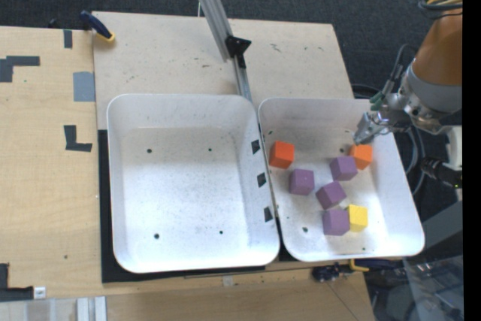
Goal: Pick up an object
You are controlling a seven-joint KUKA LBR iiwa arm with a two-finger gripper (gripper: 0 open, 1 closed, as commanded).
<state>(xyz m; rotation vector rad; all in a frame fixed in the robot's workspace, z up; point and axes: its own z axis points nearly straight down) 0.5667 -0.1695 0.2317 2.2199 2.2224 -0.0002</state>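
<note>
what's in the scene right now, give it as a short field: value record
gripper: low over the right bin's far right side, beside an orange block
right bin: two orange blocks, second at; four purple blocks; one yellow block
left bin: no blocks
held: nothing visibly between the fingers

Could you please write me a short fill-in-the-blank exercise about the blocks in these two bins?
1. The number of small purple cube blocks in the right shallow white bin is ____.
2. The single yellow cube block touches a block coloured ____.
3. The pincer hangs just above a block coloured ____.

Missing words: four; purple; orange.
</note>
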